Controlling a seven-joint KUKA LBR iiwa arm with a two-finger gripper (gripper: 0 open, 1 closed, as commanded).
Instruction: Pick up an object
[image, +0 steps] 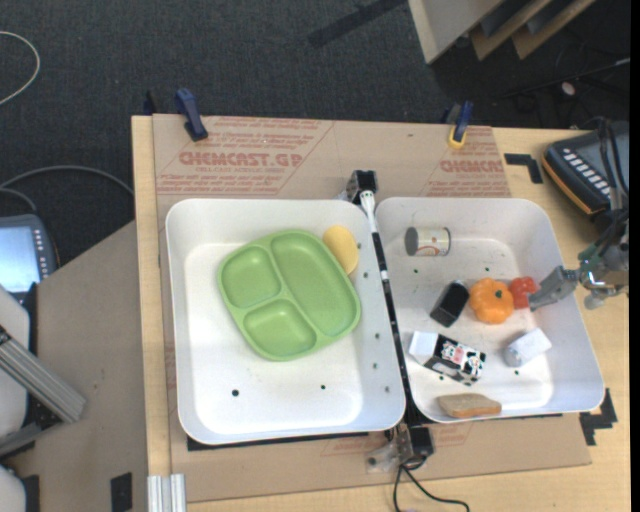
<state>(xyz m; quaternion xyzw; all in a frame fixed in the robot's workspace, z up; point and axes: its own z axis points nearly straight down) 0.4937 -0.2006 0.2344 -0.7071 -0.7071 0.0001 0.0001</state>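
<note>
Dark carpet surrounds a cardboard-topped bench (300, 145) where two shallow white bins sit side by side, and nothing looks picked up yet. No particular object is named, so the likely candidates are the small things scattered in the right bin (540, 215). Nearest the arm is a small red piece (522, 291), touching an orange pumpkin-shaped toy (491, 301). Just left of that lies a black block (452, 303), tilted. Toward the bin's far side a small cylinder (428, 241) lies on its side. A pale grey-white lump (526, 347) sits toward the near right corner, a black-and-white printed packet (457, 358) lies near the bin's left edge, and a tan slab (468, 405) rests against the near rim.

From the right edge, the gripper (553, 287) reaches in over the right bin's rim, its grey tip just beside the red piece. Whether its fingers are parted or closed I can't make out from here, and I see nothing between them. So my read is that the pick is at the approach stage: closing on something, lifting it clear, all of that is left to do.

Over in the left bin (190, 300), a green divided plate (289, 294) lies with a yellow object (342, 247) tucked at its far right corner, well apart from the arm.
</note>
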